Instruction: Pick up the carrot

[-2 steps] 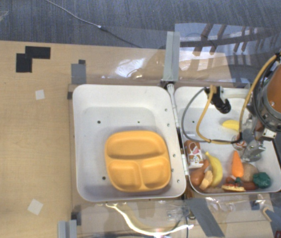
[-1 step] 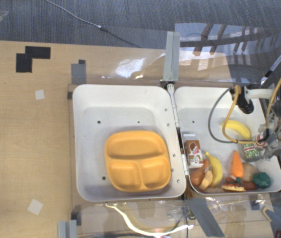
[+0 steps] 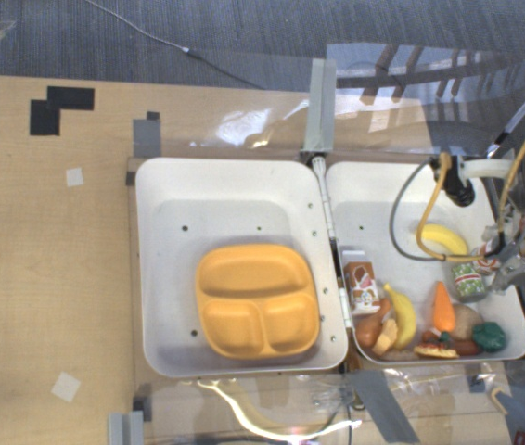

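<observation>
Counting rt bin: 1 carrot (image 3: 442,308), 2 bananas; claw (image 3: 506,269) beside it, grip can't tell.

A robotics lab is showing here: two white bins (image 3: 156,248) are sitting side by side on a plywood tabletop (image 3: 49,276), black marker patches (image 3: 58,108) lying left of the bins, cables (image 3: 411,211) trailing over them, grey carpet (image 3: 198,17) stretching beyond.

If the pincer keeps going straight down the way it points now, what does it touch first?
Probably the small green can right beneath the pincer, not the carrot, which lies further left in the right bin. Depth is hard to judge from this slanted view.
</observation>
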`<state>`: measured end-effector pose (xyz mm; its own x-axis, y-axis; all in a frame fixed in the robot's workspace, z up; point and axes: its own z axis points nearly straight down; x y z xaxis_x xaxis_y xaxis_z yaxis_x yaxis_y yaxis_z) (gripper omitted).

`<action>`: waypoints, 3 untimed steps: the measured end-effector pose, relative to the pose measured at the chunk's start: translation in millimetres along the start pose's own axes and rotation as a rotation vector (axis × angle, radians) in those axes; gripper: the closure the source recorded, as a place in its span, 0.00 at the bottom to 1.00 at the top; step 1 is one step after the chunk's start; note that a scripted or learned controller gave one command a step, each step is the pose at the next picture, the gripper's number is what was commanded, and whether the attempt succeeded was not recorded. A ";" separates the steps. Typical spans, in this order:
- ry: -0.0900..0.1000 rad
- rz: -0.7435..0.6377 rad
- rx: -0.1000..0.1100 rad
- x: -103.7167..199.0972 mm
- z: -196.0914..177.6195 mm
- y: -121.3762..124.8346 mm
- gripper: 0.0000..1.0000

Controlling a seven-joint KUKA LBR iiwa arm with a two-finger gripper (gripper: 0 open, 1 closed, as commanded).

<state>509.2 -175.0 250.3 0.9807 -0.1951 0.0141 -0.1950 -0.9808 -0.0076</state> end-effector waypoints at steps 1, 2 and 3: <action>-0.008 0.004 -0.004 21.5 18.5 27.3 1.00; 0.000 0.001 0.000 23.9 7.0 24.7 1.00; -0.006 -0.011 0.010 -8.5 139.3 22.9 1.00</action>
<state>498.5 -195.1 110.7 0.9828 -0.1843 0.0085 -0.1841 -0.9828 -0.0170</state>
